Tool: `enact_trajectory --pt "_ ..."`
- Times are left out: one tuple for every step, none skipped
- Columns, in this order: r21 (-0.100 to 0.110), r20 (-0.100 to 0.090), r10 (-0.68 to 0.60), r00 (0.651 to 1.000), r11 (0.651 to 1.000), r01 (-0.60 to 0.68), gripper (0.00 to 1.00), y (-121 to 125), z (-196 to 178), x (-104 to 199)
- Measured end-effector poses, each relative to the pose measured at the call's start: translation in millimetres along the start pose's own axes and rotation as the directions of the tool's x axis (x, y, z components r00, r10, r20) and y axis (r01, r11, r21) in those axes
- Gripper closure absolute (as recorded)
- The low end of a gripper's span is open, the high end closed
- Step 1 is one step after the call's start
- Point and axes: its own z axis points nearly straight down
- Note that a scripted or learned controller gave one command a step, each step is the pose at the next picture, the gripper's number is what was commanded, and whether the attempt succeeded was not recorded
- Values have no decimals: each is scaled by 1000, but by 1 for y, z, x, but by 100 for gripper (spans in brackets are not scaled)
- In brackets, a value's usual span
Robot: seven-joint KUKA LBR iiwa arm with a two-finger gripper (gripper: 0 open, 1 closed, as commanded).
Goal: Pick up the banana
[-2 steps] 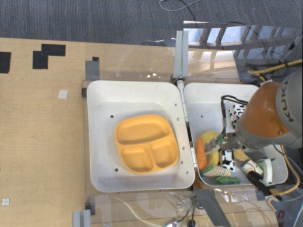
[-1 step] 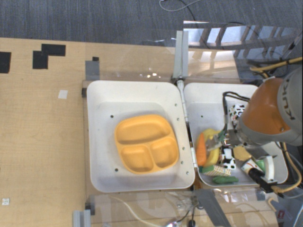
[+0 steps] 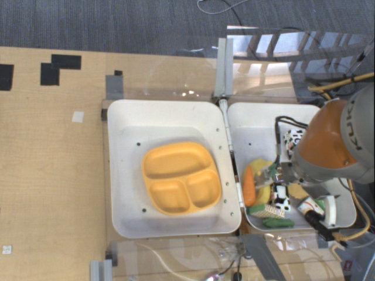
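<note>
The banana [image 3: 263, 193] lies in the right bin [image 3: 258, 127], a yellow shape near the bin's front left, partly hidden under the gripper. An orange carrot [image 3: 249, 187] lies just left of it. My gripper [image 3: 279, 182] hangs low over this cluster, right above the banana's right side, with the grey arm and its orange band [image 3: 325, 139] reaching in from the right. The wrist hides the contact between gripper and banana.
A yellow divided plate [image 3: 181, 177] sits in the left bin [image 3: 126, 157]. Around the banana lie a green pod [image 3: 278, 222], a pale ridged piece [image 3: 266, 211] and a black-and-white spotted toy [image 3: 283, 202]. Another spotted item [image 3: 293, 138] is behind the arm.
</note>
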Motion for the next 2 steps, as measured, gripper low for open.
enact_trajectory --pt "12 -23 337 941 941 -337 100 0 0 -58" --pt "19 9 634 773 773 -634 100 -11 -8 -92"
